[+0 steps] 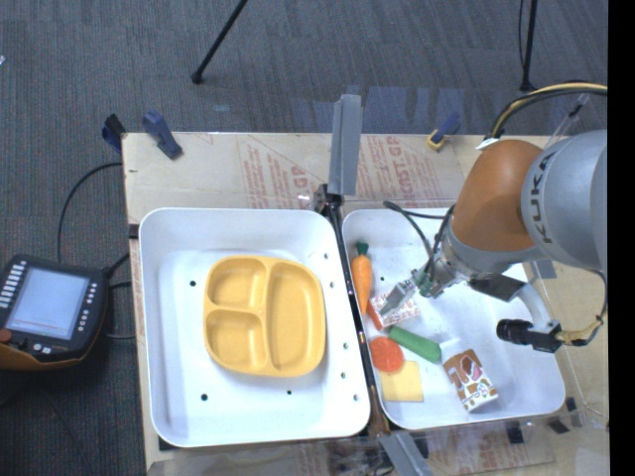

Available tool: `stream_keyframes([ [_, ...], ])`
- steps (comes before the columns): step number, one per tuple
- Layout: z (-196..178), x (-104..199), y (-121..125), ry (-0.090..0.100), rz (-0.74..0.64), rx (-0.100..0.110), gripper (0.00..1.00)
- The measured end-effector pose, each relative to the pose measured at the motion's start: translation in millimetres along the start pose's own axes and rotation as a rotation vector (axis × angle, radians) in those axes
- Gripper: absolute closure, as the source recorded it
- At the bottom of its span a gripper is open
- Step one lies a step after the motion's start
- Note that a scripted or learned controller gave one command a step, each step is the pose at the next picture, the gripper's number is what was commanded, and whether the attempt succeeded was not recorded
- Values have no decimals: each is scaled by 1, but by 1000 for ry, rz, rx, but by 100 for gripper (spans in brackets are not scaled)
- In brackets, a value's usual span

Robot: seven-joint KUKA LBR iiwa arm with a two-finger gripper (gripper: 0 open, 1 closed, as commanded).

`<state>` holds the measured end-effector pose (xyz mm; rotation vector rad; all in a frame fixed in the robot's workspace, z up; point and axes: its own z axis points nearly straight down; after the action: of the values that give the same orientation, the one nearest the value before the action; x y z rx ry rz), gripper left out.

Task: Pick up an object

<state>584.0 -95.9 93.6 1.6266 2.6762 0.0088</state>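
Note:
My gripper (400,299) is low in the right bin (536,365), near its left side, at the end of the grey arm with the orange band (496,201). It sits just right of an orange carrot (362,272) that lies along the bin's left wall. A small red and white item (381,314) lies directly under or against the gripper tip. Just below it are a green cucumber (416,345), a red tomato slice (387,354) and a yellow cheese square (403,382). A brown carton (470,380) lies toward the front right.
The left bin (169,385) holds a yellow divided plate (265,315). A grey upright post (345,152) stands behind the divider between the bins. A teach pendant (48,310) rests off the bench to the left. Blue clamps (161,132) grip the back edge.

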Motion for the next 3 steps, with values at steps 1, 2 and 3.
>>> stream_keyframes([
  [1, -112, 31, 27, 4, 107, 8, 0],
  [2, -77, 6, -17, 12, -133, 16, 0],
  [3, -50, -39, -125, 14, -459, 13, 0],
])
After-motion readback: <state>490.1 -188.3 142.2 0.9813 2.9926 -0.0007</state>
